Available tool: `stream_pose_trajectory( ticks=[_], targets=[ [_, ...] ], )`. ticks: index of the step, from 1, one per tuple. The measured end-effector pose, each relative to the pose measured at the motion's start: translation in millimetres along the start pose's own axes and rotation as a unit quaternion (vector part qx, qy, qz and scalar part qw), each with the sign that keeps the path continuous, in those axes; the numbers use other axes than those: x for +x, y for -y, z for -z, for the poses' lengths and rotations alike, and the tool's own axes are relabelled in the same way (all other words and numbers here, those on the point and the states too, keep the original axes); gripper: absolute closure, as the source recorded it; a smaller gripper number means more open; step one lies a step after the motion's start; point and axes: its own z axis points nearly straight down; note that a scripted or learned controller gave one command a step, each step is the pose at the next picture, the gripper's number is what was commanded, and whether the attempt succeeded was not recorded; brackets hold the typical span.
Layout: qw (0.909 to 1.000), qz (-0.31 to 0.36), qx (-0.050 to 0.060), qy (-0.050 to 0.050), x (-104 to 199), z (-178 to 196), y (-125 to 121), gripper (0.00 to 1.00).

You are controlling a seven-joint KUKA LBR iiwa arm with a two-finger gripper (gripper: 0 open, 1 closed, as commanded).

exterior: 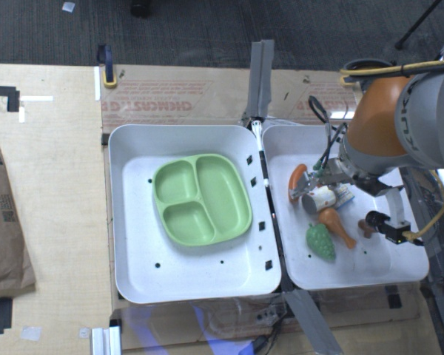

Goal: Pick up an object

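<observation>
Glossy green plastic plate (202,198), smooth white plastic bins (126,220), matt cardboard (177,95)

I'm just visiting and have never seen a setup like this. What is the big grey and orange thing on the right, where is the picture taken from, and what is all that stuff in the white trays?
The grey and orange thing is a robot arm. It reaches in from the right, and at its end is a gripper, the part meant to grasp things. The picture comes from one camera fixed above the bench, looking down at a slant.

Two shallow white bins sit side by side. The left bin holds a green divided plate. The right bin holds small toy foods: an orange-red piece, a carrot-like piece and a green bumpy piece. A grey-white can-like object lies just under the gripper.

The gripper is down among these items, but I cannot tell whether it holds anything.
</observation>
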Motion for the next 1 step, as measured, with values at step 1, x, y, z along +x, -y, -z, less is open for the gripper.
stream_pose_trajectory(
  ticks=[1],
  targets=[
    [0.999, 0.044, 0.0, 0.001, -0.1, 0.2, 7.7, 0.0]
  ],
)
